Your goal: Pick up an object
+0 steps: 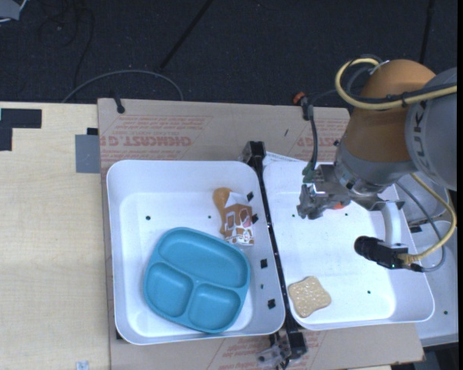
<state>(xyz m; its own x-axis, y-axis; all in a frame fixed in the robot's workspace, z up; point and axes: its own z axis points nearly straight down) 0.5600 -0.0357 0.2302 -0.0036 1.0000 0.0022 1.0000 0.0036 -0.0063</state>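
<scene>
Glossy white bins (127,206) hold a compartmented blue tray (197,278); claw (312,203) state unclear.

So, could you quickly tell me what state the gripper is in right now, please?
Gripper: low over the right white bin; open or closed cannot be told, and nothing visibly held.

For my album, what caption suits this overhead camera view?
Robot gripper hovers over right bin holding toast; blue tray fills left bin.

Robotics lab, grey arm (428,137) over two white bins (123,206), cardboard-lined bench (177,133), loose cables (123,79)
</scene>
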